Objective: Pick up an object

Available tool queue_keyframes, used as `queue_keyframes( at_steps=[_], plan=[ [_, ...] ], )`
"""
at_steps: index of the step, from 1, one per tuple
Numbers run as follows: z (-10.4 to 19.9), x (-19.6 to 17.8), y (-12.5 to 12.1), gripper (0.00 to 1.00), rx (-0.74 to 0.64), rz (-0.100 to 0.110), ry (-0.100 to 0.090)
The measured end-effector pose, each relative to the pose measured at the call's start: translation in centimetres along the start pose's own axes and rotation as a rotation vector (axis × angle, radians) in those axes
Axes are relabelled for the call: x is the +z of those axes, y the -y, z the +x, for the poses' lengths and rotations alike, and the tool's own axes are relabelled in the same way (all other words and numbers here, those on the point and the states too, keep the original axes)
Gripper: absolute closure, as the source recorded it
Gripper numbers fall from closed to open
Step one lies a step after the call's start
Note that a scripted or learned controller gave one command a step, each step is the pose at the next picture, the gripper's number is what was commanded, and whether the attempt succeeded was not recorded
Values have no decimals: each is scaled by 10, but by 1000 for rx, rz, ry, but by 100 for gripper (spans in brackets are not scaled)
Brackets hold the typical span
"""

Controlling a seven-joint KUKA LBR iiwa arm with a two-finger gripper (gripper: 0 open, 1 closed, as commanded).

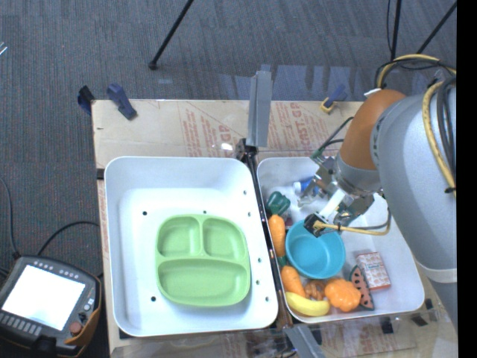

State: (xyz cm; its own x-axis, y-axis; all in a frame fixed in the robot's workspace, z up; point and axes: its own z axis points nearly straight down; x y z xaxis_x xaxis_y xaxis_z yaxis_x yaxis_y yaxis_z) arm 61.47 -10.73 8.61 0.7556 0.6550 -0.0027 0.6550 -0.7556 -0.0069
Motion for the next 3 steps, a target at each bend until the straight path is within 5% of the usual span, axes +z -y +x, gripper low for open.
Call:
queue_keyframes(
  at_steps=[1,2,3],
  plan=[
    [-25,1,49,0,286,0,1],
    [-27,-7,48,100,288,6,4],
    [40,-124,67,100,460,-6,-9]
  ],
)
